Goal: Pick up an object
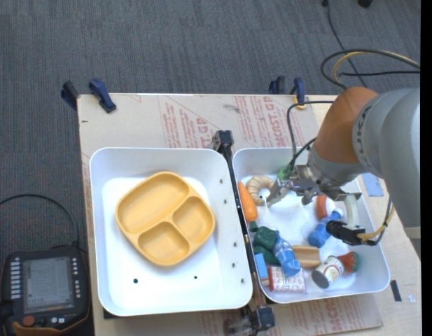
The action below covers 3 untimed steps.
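Grey carpet surrounds the worktop [166, 121]; the end effector [289, 190] sits low in the right bin [380, 275], clamp state impossible to tell. Nothing visibly grasped, pick looks not yet done. Beige ring toy [258, 185] just left of it, blue bottle [287, 256] below.

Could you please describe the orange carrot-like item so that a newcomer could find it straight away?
Start at the right-hand white bin, the one crowded with small toys. Follow its left wall to about mid-height: the orange carrot-like item lies there, slanted, just left of a tan ring-shaped piece. It is the slim, plain orange thing against that wall.
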Each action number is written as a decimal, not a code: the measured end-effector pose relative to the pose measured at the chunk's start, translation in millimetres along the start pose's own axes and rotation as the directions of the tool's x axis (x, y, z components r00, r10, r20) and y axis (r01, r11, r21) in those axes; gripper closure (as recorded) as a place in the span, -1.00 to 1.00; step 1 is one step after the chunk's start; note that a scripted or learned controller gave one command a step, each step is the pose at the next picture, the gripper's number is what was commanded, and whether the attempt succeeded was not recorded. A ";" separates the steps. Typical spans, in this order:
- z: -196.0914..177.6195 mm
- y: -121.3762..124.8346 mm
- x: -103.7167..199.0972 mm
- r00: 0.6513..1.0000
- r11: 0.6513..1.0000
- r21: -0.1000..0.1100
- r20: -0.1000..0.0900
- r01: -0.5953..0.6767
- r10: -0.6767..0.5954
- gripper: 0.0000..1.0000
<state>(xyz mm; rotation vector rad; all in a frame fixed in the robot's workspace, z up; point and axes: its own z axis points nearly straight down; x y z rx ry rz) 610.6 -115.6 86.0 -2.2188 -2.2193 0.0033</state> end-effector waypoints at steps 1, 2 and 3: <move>0.4 -51.4 12.7 1.000 1.000 0.001 -0.001 -0.001 0.001 -1.00; -8.3 -50.9 12.8 1.000 1.000 0.003 -0.002 -0.003 0.003 1.00; -8.3 -51.0 12.7 1.000 1.000 0.003 -0.002 -0.004 0.004 -1.00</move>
